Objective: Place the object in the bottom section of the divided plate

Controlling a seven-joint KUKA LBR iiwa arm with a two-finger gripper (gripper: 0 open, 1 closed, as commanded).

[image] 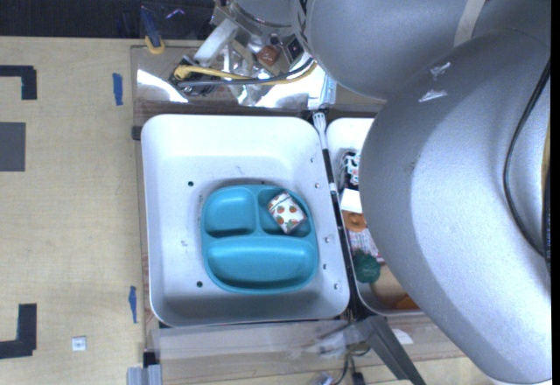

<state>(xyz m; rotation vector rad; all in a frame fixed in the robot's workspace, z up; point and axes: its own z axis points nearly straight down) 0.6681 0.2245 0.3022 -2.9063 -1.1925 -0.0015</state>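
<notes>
Inside left bin (166, 199), open floor toward its left wall; divided plate (254, 265) near its right wall. Gripper (249, 55) beyond the far rim, state impossible to tell. Object (285, 213) in the plate's upper right section, so likely pickup next: descend, grasp, carry to the bottom section. Little clearance at the right wall.

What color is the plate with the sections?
The divided plate is teal blue, seen best in the camera view from above.
</notes>
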